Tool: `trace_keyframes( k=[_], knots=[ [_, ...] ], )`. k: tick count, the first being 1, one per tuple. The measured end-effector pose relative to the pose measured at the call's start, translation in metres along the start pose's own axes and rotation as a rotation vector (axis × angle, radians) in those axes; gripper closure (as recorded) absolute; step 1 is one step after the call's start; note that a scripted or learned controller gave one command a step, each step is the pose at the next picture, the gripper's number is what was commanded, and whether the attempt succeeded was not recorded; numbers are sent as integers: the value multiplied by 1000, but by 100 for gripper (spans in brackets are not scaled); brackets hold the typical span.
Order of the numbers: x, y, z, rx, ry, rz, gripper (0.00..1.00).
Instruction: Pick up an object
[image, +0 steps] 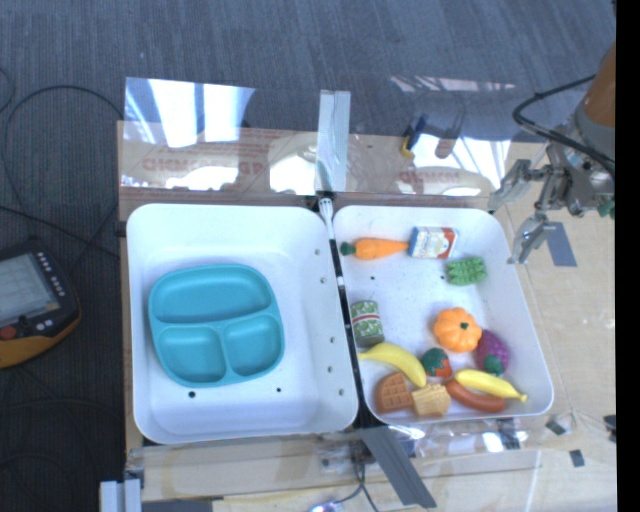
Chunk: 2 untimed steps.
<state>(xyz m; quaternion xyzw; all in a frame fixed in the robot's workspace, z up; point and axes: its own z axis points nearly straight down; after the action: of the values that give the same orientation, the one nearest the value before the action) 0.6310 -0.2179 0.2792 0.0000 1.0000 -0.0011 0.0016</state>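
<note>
end effector (545, 205) parked off right bin's (520, 300) upper-right corner, finger state unreadable. carrot (378, 248) near bin's top left: light, rigid, slick plastic; grip across thick middle.

Two bins on my bench, arm parked at upper right.

I count a teal divided tray (214, 323) alone in the left bin (150, 415). In the right bin (500, 232): carrot (375, 248), small carton (432, 242), green leafy piece (465, 270), can (366, 323), orange pumpkin (456, 330), banana (394, 358), purple grapes (491, 352), waffle (393, 392), hot dog (480, 393). My gripper (540, 222) hangs outside the right bin's far corner, holding nothing.
</note>
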Motion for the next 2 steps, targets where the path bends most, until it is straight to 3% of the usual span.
trace_keyframes(
  k=[1,2],
  knots=[
    [20,8,168,3,-8,62,0],
    [104,-2,186,1,-7,212,0]
  ],
)
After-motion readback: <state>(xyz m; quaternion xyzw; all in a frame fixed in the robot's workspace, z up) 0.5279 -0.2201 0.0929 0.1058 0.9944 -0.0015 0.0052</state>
